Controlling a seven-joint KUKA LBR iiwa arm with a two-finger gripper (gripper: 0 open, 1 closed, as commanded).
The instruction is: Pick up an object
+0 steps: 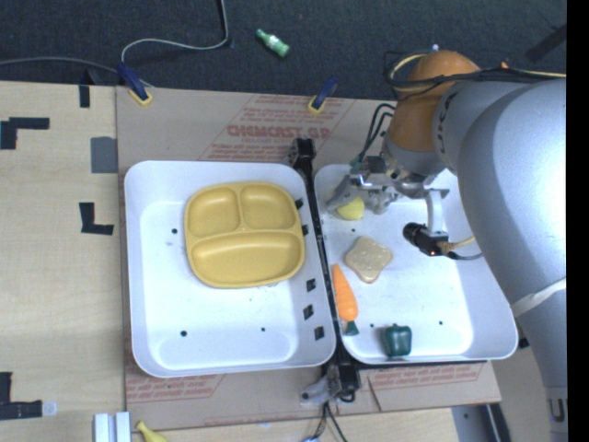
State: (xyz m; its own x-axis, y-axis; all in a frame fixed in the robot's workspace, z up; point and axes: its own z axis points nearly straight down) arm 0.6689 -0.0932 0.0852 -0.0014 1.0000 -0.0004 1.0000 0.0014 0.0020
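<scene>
end effector (354, 194) over lemon (351, 210), right bin (479, 325)

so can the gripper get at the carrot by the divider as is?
Probably yes. The carrot lies uncovered in the right bin, apart from the bread slice; the gripper sits over the yellow piece. The divider's closeness could crowd a finger.

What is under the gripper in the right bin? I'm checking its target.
A small yellow object lies beneath the gripper, partly visible at its lower left. The rest is covered.
</scene>
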